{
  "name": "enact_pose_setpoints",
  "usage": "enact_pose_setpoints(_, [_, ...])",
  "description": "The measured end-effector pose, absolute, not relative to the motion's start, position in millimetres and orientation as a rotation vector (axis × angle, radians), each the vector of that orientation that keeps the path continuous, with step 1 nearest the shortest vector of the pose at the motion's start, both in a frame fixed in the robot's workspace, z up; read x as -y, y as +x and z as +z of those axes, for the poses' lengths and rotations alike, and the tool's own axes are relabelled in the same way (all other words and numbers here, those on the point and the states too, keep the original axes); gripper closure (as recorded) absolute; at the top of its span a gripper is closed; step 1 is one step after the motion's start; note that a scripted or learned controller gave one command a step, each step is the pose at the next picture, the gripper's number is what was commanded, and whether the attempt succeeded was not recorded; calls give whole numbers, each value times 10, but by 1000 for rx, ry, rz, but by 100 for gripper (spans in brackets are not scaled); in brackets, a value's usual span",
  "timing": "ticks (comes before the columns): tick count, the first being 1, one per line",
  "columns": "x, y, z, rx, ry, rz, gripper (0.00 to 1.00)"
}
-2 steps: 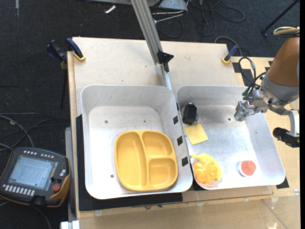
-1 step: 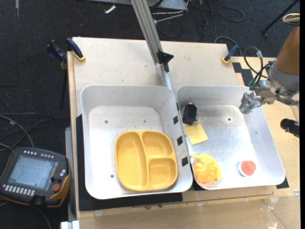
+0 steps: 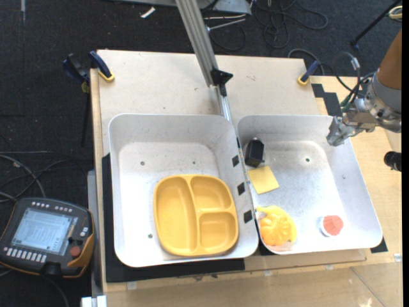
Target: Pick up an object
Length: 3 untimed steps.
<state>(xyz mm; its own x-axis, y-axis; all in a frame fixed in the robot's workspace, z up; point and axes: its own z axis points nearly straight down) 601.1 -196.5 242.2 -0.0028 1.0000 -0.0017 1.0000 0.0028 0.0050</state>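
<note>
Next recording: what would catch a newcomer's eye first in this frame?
The big yellow divided plate in the left bin stands out first. The right bin holds the small things: a yellow-orange object at its near left corner, a red round piece near its front right, and a pale yellow square beside a small black object. The gripper hangs over that bin's far right edge.

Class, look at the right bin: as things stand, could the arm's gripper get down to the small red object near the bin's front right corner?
Probably yes. The gripper hangs over the right bin at its far right rim, and the small red object lies alone on bare floor, apart from the yellow object, with nothing over it.
</note>
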Motion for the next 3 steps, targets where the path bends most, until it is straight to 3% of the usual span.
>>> enact_pose_setpoints(3, [530, 5894, 2176, -2231, 2215, 0, 100])
